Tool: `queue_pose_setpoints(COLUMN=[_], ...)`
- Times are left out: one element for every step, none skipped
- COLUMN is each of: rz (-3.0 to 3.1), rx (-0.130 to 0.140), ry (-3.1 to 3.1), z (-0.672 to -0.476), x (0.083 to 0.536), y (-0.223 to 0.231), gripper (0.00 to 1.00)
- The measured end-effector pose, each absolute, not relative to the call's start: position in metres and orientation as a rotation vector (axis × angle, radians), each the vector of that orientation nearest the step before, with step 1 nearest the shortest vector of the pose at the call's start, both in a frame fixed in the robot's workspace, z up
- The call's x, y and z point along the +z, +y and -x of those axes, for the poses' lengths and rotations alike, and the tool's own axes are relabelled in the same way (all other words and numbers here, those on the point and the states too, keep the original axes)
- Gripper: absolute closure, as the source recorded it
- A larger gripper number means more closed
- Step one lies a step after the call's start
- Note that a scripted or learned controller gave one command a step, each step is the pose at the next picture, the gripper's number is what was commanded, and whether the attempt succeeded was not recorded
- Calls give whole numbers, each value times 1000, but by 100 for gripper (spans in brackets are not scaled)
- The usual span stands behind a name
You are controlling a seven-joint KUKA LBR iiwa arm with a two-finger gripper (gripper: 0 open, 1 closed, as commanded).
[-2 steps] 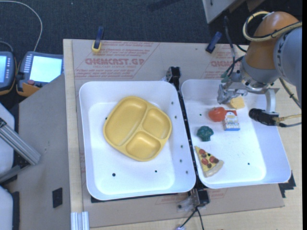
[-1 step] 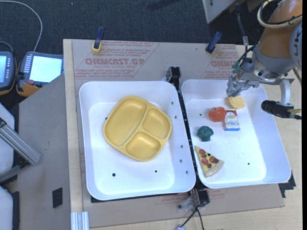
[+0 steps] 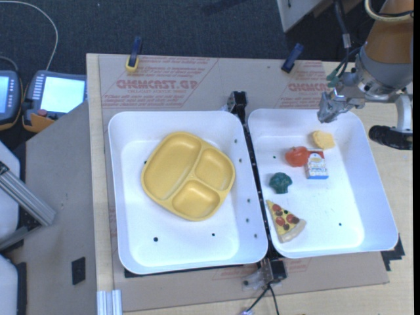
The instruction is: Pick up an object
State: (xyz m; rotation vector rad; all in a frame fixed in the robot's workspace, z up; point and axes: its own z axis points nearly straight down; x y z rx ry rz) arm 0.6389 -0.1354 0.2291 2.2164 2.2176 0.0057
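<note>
The gripper (image 3: pixel 328 110) is hanging over the far edge of the right bin (image 3: pixel 367 195), near its upper rim, with the grey arm and its orange band (image 3: pixel 388 41) reaching in from the right; whether it is open or closed cannot be told at this angle, and nothing is showing in its grasp. Just below the gripper, toward the camera, a small yellow food piece (image 3: pixel 322 139) is lying on the bin floor. Further below and slightly left of the gripper a red tomato-like toy (image 3: pixel 296 155) is sitting, touching or just beside a small carton (image 3: pixel 317 165) with a red top and a blue-and-white label; its print is too small to read. Below and left of those, a dark green broccoli-like toy (image 3: pixel 281 182) is resting apart from them, and nearer the camera a toy pizza slice (image 3: pixel 286 220) is lying close to the bin's left wall. Well to the left of the gripper, the left bin (image 3: pixel 131 235) is carrying a yellow three-compartment plate (image 3: pixel 188 175), tilted diagonally. Both bins are sitting on a brown sheet covering the tabletop (image 3: pixel 197 84), printed in red with "CHEMCAST GP" repeating in a band behind the bins. Two clamps, one with a yellow foot (image 3: pixel 134 54) and one dark blue (image 3: pixel 292 57), are pinning the sheet's far edge.
</note>
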Motion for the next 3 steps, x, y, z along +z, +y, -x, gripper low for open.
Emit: queue_pose_setpoints(rz=[-2217,-2219,-2218], rx=[1,-1,0], ry=[2230,2231,2231], z=[-632,-617,-593], x=[224,214,223], y=[-76,-25,25], gripper=[100,100,100])
